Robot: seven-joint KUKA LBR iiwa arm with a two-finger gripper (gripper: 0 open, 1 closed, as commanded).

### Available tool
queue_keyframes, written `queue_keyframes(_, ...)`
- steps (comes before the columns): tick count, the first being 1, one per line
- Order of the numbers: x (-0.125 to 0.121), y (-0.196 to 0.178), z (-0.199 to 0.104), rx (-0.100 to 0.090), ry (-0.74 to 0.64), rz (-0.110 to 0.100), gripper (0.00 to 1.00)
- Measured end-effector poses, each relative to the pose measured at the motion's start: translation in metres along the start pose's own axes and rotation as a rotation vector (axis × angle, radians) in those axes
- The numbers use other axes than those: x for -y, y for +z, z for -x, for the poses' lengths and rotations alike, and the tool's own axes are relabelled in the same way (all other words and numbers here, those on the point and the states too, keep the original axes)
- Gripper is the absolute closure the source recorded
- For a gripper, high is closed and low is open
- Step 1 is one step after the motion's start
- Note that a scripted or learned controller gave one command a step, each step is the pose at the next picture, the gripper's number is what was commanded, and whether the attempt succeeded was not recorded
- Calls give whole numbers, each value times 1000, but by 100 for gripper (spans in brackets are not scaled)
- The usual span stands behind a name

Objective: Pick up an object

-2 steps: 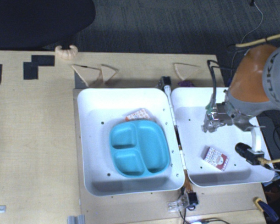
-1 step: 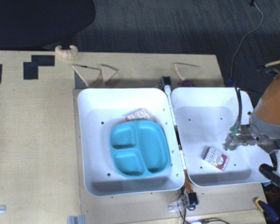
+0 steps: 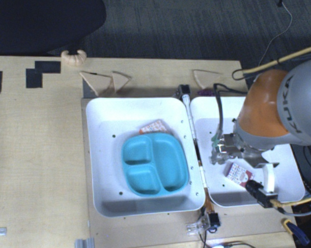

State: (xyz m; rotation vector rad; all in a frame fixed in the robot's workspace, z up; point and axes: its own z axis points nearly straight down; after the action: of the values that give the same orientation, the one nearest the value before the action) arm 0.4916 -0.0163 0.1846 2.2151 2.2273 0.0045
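I am seeing the gripper [image 3: 224, 153] sitting low over the right bin [image 3: 285, 192]; finger state cannot be determined. A small red-and-white packet [image 3: 236, 173] is lying just below it, long axis running diagonally from upper left to lower right. A blue divided tray [image 3: 156, 164] is occupying the left bin [image 3: 103, 148].

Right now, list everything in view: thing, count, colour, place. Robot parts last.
bins: 2, white, side by side on the bench.
divided plate: 1, blue, in the left bin.
packet: 1, red and white, left bin, at the plate's far edge.
small packet: 1, red and white, right bin, under the arm.
bench: 1, light wood.
arm: 1, grey with orange band, over the right bin.
gripper: 1, metal, above the right bin's floor.
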Motion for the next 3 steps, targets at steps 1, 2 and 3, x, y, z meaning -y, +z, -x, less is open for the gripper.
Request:
queue_keyframes(1, 5, 75, 94, 3, 4, 1, 100)
queue_keyframes(2, 5, 77, 166, 4, 4, 1, 100)
queue_keyframes(3, 5, 35, 103, 1, 0, 0, 100)
